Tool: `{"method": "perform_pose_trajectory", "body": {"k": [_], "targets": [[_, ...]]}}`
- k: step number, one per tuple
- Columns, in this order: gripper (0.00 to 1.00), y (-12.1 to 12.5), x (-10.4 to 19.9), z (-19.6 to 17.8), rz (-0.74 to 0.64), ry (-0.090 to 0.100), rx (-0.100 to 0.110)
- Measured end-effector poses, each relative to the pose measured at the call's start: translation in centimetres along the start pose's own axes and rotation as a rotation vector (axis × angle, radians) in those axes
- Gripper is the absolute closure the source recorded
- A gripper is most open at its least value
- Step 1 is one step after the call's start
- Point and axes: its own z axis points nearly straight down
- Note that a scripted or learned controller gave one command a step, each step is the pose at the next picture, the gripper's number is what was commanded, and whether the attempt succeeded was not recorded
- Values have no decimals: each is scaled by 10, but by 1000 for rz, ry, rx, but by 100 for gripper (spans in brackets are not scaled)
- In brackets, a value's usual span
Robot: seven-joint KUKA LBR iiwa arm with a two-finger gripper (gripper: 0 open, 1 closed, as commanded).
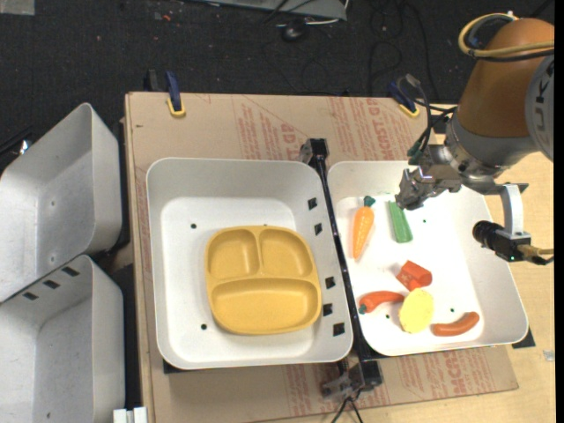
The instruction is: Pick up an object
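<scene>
Holding 1 yellow divided tray (263, 280), the left bin (167, 192) neighbors the right bin (507, 302) with 6 toy foods; jaws state: cannot tell.

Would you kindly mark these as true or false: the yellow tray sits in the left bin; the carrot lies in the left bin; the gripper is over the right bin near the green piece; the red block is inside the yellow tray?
1. The yellow tray sits in the left bin. True.
2. The carrot lies in the left bin. False: it lies in the right bin.
3. The gripper is over the right bin, near the green piece. True.
4. The red block is inside the yellow tray. False: it lies in the right bin, above the yellow piece.
</scene>
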Motion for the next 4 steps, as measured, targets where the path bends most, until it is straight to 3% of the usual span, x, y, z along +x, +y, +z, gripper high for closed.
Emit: {"method": "perform_pose_trajectory", "body": {"k": [1, 2, 4], "targets": [[100, 1, 0, -27, 1, 0, 3], [100, 12, 51, -13, -3, 2, 8], [100, 9, 169, -4, -5, 3, 5]]}}
